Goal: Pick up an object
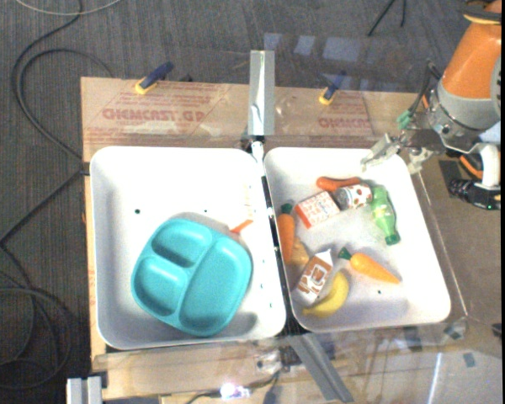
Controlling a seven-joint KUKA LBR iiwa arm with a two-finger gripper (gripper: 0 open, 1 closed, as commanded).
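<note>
The gripper (393, 148) is seen at about 2 o'clock in the frame, over the upper right corner of the right bin (429, 225). Its 2 thin fingers appear spread apart, and nothing is seen between them. No object is touched.

Outward from there, the nearest candidates are found towards 7 o'clock of the gripper: a small dark-topped carton (354, 196), a red pepper (335, 182) and a green bottle (384, 215). An orange box (316, 209) is set just beside them. Lower in the bin lie 1 carrot (374, 266), a banana (332, 298) and a brown carton (314, 277).

In the left bin (109, 192) a teal divided tray (193, 274) is lying, well apart.

The task is judged barely begun: no object has been chosen, and descent, closing and lifting are left.
</note>
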